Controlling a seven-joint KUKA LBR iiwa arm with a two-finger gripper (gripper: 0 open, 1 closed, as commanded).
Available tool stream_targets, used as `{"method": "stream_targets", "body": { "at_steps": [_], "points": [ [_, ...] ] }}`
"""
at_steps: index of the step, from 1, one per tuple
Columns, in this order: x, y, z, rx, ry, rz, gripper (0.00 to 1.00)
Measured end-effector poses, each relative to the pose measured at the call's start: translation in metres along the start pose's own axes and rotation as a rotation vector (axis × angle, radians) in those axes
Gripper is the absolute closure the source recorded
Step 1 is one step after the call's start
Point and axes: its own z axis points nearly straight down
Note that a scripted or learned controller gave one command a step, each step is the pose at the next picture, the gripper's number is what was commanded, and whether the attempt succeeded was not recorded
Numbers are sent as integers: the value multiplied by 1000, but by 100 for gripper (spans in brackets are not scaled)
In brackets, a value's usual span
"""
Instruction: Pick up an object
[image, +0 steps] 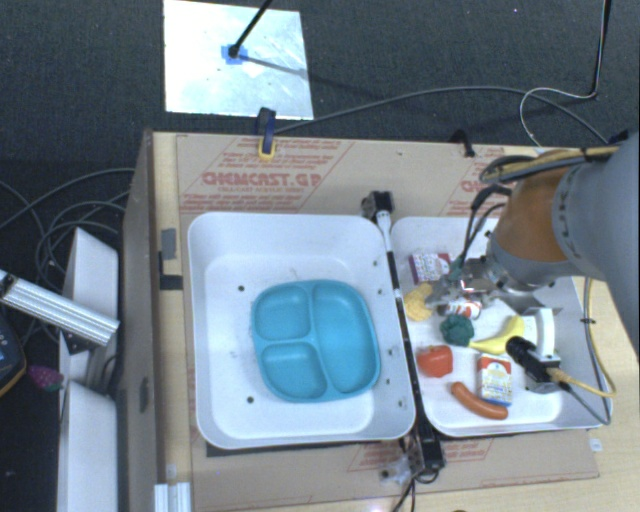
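Green lump (458, 329) is the likeliest pick, judging by how things lie. From the camera view it sits near the middle of the right bin (545, 412), just below the gripper (462, 298). It looks dark green, rounded and a little knobbly, small beside its neighbours, and probably soft. Whether it touches the gripper I cannot tell.

The gripper hangs low over the bin's middle, with the grey arm coming in across the bin's right side. Released or clenched? The view is too small and cluttered there to say, and nothing can be seen held.

The bin is crowded:
- a packet (430, 266) toward its far left
- a yellow piece (418, 300) by its left wall
- a red block (434, 361) left of centre
- a sausage (478, 401) and a carton (495, 380) toward its near edge
- a curved yellow piece (498, 340) just right of the lump

To do the step well, I would centre squarely over the lump and come straight down, keeping clear of the curved yellow piece and the red block. I would close low on its widest part — a rounded lump may squirt out of a high pinch — then lift straight up.
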Motion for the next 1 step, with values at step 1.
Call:
{"method": "stream_targets", "body": {
  "at_steps": [1],
  "points": [
    [-1,-21,0,2,0,3,0]
  ]
}}
